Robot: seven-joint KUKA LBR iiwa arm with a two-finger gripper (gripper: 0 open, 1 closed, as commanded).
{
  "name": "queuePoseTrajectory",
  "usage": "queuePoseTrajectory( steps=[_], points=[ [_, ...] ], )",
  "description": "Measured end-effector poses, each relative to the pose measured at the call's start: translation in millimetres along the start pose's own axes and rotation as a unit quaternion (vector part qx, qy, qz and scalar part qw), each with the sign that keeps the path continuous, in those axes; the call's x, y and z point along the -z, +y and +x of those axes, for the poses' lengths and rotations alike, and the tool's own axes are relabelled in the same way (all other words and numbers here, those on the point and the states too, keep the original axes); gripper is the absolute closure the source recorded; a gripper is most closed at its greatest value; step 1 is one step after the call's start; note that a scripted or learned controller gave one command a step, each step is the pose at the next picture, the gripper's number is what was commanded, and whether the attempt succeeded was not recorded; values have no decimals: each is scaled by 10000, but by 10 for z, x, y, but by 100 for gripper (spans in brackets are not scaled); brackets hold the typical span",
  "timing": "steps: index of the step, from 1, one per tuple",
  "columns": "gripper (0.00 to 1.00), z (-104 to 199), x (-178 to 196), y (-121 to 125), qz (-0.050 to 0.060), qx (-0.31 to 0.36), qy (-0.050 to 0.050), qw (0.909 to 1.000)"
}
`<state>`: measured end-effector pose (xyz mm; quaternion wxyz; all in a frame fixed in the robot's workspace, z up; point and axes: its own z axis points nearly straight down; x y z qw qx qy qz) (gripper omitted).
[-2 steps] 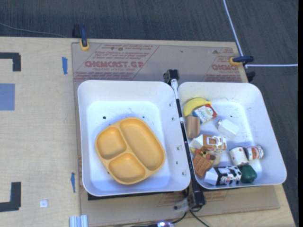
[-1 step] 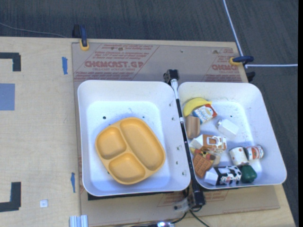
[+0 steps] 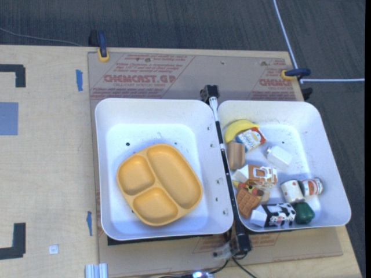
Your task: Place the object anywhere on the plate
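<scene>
Jaws: state cannot tell. Yellow three-part plate (image 3: 159, 184) lies in left bin (image 3: 110, 155). Objects are piled in right bin (image 3: 326, 155), apart from the plate: banana (image 3: 239, 128), white block (image 3: 279, 155), waffle (image 3: 248, 200), cow-print carton (image 3: 277, 215), green piece (image 3: 304, 213).

A single fixed camera looks down at a slant from above the bench (image 3: 46, 155), far enough off to take in both white bins whole. The left bin (image 3: 110, 155) sits near the frame's centre, the right bin (image 3: 330, 172) just beside it, with dark floor (image 3: 174, 10) beyond the left bin's far edge.
</scene>
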<state>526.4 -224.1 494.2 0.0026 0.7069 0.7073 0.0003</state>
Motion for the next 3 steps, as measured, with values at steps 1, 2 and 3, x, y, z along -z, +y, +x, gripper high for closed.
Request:
queuePoseTrajectory(
  steps=[1, 2, 3],
  points=[
    [100, 3, 23, 86, -1, 2, 0, 10000],
    [100, 11, -741, 280, 19, 1, 13, 10000],
    [100, 2, -259, 156, 4, 1, 4, 10000]
  ],
)
